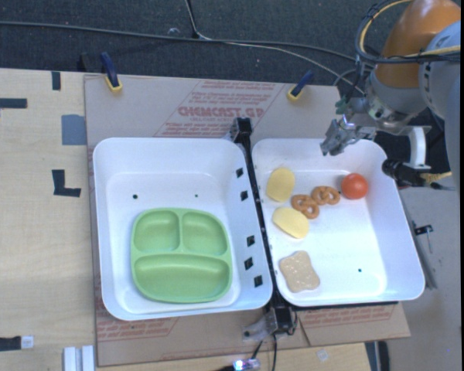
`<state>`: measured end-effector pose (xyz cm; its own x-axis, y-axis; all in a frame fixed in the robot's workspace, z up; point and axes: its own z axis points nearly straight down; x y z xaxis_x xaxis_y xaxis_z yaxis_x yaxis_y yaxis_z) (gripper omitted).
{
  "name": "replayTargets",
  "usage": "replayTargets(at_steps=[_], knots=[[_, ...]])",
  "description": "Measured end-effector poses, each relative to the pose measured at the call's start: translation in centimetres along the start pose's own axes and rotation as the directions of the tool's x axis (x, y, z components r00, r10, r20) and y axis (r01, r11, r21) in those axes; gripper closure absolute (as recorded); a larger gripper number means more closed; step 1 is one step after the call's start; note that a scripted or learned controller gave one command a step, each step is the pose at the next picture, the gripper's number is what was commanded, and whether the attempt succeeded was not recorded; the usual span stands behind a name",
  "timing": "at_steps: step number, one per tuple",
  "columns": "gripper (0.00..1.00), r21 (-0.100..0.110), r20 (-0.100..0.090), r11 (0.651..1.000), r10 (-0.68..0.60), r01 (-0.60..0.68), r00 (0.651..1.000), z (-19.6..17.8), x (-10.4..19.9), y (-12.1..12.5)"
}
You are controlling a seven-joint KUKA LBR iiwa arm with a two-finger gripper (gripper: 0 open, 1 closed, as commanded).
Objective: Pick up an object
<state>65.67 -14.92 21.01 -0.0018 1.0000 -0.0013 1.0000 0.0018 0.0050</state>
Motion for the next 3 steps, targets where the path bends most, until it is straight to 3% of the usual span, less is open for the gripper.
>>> replayTargets(at_steps=[3], knots=[[1.00, 0.005, -0.003, 1.000, -0.005, 0.005, 1.000, -1.7, 16.1, -0.1]])
